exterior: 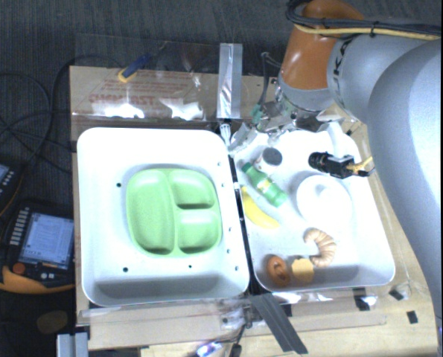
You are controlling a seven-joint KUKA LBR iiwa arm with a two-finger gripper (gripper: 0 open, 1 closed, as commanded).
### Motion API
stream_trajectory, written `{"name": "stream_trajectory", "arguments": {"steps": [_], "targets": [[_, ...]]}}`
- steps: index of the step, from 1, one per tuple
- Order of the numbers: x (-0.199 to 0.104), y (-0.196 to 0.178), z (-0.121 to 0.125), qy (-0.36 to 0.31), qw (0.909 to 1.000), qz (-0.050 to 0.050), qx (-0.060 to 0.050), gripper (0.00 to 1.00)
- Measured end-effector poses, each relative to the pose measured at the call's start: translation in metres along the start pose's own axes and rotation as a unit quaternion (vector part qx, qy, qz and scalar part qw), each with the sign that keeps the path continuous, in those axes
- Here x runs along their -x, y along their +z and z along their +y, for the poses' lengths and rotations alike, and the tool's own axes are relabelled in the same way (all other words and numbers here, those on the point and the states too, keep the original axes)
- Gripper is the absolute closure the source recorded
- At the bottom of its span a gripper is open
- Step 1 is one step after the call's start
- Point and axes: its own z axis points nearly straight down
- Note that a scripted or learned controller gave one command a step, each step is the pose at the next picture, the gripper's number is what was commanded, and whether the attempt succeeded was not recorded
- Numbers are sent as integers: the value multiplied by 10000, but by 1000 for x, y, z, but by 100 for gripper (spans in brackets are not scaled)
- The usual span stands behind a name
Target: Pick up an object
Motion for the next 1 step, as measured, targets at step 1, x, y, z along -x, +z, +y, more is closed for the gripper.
{"name": "stream_trajectory", "arguments": {"steps": [1], "targets": [[23,-1,-103,-353,9994,5,-8,0]]}}
